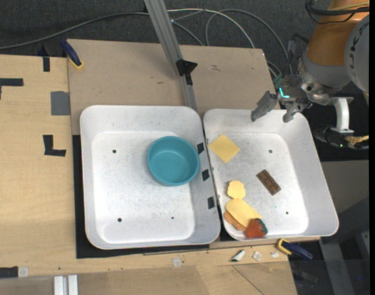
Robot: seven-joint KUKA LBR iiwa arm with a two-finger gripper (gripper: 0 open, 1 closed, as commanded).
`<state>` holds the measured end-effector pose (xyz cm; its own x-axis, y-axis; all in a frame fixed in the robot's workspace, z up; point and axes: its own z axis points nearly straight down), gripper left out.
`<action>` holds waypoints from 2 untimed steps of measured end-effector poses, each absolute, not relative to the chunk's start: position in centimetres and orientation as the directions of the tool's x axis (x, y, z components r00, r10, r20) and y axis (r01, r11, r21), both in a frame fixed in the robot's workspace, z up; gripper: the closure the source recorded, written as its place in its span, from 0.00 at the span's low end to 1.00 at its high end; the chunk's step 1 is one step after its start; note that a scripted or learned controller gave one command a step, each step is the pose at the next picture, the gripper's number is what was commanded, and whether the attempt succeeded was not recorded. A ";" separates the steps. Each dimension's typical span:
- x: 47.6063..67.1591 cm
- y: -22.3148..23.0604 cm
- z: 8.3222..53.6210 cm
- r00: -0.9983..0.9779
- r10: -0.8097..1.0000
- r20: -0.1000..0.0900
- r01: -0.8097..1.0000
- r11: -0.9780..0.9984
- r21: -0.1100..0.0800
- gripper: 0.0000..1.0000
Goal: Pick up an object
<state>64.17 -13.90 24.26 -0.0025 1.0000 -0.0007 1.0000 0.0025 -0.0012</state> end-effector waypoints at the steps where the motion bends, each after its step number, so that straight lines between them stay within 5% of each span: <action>1: 63.9 -14.1 19.8 -0.001 1.000 -0.001 1.000 0.001 -0.005 0.00; 2: 64.4 -14.4 13.7 -0.002 1.000 -0.001 1.000 0.002 -0.007 0.00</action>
